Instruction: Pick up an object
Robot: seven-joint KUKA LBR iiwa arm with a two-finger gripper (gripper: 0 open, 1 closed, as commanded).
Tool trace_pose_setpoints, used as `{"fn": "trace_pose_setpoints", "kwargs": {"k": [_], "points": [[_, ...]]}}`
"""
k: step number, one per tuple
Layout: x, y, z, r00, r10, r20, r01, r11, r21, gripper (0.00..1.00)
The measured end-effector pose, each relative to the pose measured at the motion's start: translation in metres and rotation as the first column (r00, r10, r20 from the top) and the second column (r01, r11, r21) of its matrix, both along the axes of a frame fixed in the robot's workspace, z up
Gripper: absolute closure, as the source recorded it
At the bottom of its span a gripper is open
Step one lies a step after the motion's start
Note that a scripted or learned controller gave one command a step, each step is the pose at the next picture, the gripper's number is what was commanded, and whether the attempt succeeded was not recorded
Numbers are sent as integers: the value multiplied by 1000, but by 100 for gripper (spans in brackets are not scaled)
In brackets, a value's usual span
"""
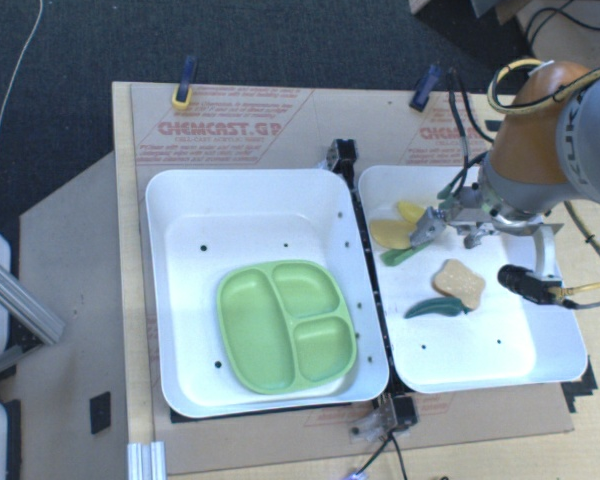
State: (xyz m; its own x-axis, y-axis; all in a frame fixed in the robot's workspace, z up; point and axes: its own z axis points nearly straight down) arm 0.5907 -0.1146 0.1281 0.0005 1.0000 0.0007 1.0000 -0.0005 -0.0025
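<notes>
You are at the approach step: the gripper (432,226) hangs low over the far part of the right bin (500,363), with its tip close above the yellow piece (390,232) and the green stalk (400,255) that lies just beside it. Nothing shows between the fingers, and you cannot tell from this slant whether they stand apart or together, so count no object as held yet. The likeliest target, judging by where the tip points, is the yellow piece or the small yellow bit (411,211) next to it. The next move calls for a short descent, a closing on one item alone, then a lift. The crowding there could make the grasp slip or catch two things. The right bin also holds a tan bread-like piece (458,282) near its middle and a dark green pod (436,309) touching or just below it. The left bin (180,218) on the table (240,123) holds a green divided plate (285,324), with nothing in its three compartments.
</notes>
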Motion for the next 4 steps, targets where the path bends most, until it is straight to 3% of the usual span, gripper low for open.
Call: {"fn": "trace_pose_setpoints", "kwargs": {"k": [1, 2, 4], "points": [[1, 0, -42, 1000, -1, 3, 1, 1000, 1, 0], [5, 1, -27, 1000, 0, 14, 0, 1000, -1, 100], [6, -2, 60, 1000, 1, 8, -1, 1000, -2, 100]]}}
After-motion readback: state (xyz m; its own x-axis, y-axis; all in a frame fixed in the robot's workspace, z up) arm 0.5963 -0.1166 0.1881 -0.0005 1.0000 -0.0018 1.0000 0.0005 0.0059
